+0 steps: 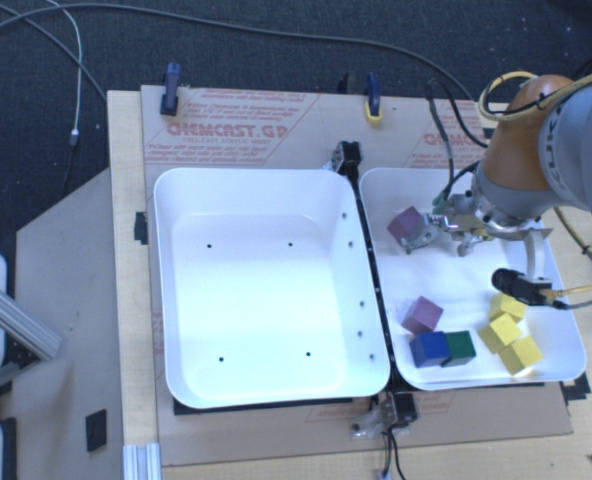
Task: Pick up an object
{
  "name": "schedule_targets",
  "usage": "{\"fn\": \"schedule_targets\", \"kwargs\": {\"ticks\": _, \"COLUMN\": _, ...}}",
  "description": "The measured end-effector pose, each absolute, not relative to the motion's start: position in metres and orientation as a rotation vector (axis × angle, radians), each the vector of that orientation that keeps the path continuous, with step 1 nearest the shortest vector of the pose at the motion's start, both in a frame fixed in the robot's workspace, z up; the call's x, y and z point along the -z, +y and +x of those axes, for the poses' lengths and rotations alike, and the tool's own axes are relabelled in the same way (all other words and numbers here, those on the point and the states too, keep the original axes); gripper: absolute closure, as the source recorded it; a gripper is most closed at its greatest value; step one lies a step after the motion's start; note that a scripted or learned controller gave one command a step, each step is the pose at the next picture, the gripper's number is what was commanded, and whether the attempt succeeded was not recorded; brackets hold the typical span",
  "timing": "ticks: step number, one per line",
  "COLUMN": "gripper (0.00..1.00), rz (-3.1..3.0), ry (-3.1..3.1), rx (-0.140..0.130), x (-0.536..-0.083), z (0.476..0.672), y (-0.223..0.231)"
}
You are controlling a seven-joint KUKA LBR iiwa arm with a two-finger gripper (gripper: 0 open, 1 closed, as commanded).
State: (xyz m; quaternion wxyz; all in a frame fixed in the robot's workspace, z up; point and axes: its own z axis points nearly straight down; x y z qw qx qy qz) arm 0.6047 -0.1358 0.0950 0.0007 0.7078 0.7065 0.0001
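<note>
So your arm [566,138] is reaching in over the right bin [566,363], and the gripper [438,230] sits right up against a purple block [407,225] near the bin's far-left side. Can't tell from this angle if the jaws are wide, narrow or actually holding it. Nearer the front edge you've got another purple block [422,315], a blue one [431,348] touching a green one [460,346], and yellow blocks [510,334] off to the right. Left bin [166,268] sits beside it on the counter [126,268].

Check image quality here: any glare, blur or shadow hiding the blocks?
Camera view: even, soft lighting; left bin bright white but not blown out; arm slightly soft at the frame edge; blocks sharp enough, purple block casts only faint shadow near the gripper.
</note>
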Motion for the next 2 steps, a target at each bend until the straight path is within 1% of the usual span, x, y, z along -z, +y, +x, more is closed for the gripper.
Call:
{"fn": "schedule_targets", "kwargs": {"ticks": 1, "gripper": 1.00, "rz": 2.220, "ry": 2.221, "rx": -0.001, "x": -0.1056, "z": 0.6050, "y": -0.1343}}
{"fn": "schedule_targets", "kwargs": {"ticks": 2, "gripper": 0.00, "rz": 2.221, "ry": 2.221, "rx": -0.001, "x": -0.1051, "z": 0.6048, "y": -0.1342}}
